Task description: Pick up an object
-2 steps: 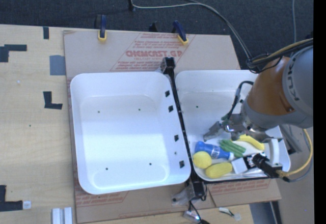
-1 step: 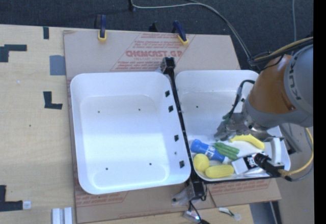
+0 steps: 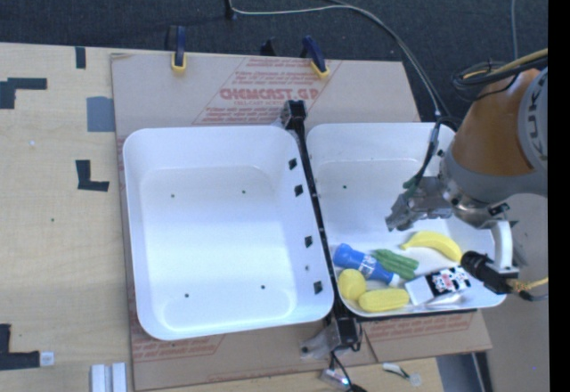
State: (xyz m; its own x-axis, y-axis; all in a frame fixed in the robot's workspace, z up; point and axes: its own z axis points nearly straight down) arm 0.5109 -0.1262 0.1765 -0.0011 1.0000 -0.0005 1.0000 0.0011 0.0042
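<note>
The gripper (image 3: 403, 214) is hovering low in the right bin (image 3: 356, 142), and I cannot tell its state. The banana (image 3: 433, 244) is lying just beside it at four o'clock, long axis running ten to four, with other toys beyond.

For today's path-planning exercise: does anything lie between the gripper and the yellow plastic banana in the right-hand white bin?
Nothing visible does. The gripper hangs over bare bin floor just left of and above the yellow plastic banana; the green toy vegetable lies below that gap, not in it.
</note>
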